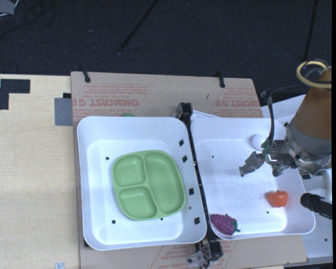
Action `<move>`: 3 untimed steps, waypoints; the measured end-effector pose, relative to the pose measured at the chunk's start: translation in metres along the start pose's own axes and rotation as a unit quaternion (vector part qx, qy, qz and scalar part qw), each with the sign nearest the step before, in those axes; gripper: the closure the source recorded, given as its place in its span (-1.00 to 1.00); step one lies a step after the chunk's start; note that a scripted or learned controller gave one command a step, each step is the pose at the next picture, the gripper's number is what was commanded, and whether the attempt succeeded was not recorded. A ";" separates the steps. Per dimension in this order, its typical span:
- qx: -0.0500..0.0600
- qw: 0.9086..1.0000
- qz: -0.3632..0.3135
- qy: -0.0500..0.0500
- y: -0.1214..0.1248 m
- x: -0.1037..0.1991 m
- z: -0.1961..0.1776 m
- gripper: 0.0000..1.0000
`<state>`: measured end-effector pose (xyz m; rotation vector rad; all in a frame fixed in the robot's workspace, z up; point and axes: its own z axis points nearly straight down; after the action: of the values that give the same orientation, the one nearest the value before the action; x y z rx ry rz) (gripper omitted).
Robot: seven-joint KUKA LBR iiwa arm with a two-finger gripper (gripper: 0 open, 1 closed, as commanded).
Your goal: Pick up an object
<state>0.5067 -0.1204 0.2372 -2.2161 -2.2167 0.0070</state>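
My end effector (263, 165) sits over the right bin (229, 136), in its right half, nothing between the fingers. The fingers look spread: one dark finger (250, 165) points left and down toward the bin floor, another (278, 168) is just right of it, a clear gap between them. Call it moderately wide, holding nothing.

Landmark for the rest: the right bin.

- Orange object (277, 198), looks like a small toy pepper or tomato: on the bin floor, near the front right corner, below and slightly right of my end effector, apart from it.
- Purple grape cluster (224, 223): front left corner of the bin, resting against the front rim, well apart from my end effector.
- Small pale round thing (259, 141) on the bin floor near the back right, just above my end effector; too washed out to identify.
- Left bin (95, 150): touching the right bin along the black divider (191, 167) between them. It holds a green three-compartment plate (149, 184), lying flat near its middle.
- Both bins sit on a cardboard sheet (157, 97) with red print, which lies on the wooden table (28, 178) to the left of the right bin.
- My arm's orange band (316, 114) is at the bin's right edge, above the wrist.
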 end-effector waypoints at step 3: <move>-0.001 1.000 0.003 0.000 0.009 0.003 0.089 1.00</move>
<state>0.5146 -0.1174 0.1483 -2.2243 -2.2098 0.0053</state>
